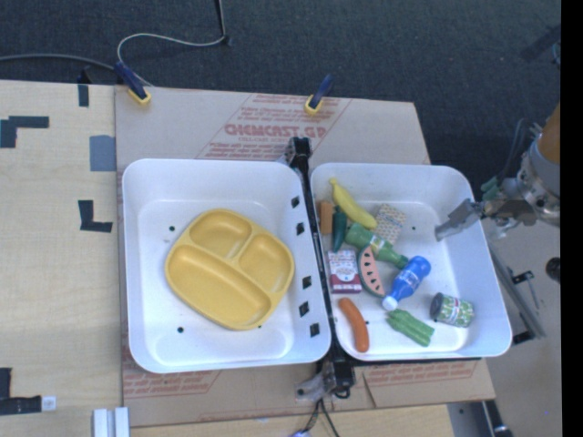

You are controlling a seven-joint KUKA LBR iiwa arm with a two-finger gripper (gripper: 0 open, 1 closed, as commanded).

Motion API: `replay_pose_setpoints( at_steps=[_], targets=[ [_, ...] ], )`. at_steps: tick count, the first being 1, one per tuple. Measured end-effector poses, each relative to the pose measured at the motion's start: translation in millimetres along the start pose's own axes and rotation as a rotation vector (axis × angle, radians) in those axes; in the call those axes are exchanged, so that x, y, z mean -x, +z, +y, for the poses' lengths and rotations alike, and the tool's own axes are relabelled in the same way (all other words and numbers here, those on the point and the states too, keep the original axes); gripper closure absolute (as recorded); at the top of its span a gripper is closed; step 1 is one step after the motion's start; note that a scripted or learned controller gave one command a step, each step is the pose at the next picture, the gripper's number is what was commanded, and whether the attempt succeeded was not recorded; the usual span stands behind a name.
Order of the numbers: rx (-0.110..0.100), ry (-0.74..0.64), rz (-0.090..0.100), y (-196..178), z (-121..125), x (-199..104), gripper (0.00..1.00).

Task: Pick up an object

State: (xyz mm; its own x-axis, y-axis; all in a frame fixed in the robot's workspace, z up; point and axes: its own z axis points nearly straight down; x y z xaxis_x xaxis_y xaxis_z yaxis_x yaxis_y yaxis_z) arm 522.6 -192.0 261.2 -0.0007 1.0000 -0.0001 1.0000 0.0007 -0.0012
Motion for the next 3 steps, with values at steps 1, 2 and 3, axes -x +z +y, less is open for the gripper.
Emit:
replay_pose_setpoints(
  at_steps=[1, 2, 3],
  targets=[
    [-0.004, 0.000, 0.002, 157.6, -9.4, -10.2, 0.00],
    [0.001, 0.001, -0.001, 175.6, 1.2, -22.4, 0.00],
    [0.003, 0.001, -0.003, 165.6, 1.9, -22.1, 1.00]
  ],
)
